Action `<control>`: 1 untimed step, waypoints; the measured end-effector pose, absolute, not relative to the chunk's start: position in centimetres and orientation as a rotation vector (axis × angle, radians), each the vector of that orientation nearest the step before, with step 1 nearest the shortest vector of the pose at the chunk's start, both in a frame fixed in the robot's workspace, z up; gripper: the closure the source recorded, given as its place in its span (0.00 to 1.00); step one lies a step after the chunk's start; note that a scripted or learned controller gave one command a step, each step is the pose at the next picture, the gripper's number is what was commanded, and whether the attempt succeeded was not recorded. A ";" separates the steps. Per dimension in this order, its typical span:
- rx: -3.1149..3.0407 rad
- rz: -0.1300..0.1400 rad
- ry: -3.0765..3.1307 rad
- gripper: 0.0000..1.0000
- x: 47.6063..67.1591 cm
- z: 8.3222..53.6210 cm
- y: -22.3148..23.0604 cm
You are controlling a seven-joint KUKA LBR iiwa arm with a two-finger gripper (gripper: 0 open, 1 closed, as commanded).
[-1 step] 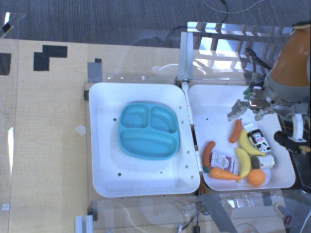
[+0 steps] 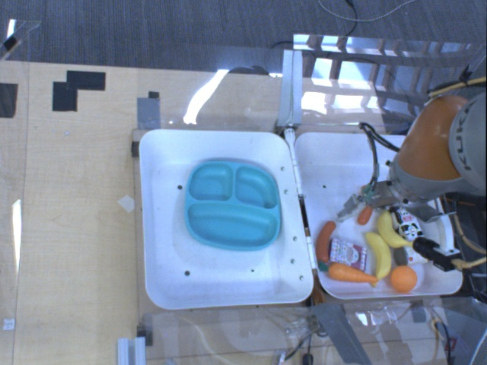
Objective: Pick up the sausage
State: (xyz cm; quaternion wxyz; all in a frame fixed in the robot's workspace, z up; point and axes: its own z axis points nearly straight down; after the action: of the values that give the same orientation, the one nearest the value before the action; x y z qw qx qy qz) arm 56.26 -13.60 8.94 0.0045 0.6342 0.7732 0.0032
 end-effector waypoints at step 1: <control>1.922 0.003 2.483 0.00 52.8 9.8 -14.5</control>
State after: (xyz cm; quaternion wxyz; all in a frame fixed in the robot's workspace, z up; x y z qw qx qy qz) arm 52.82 -14.55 9.82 0.0006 0.6121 0.7907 0.0008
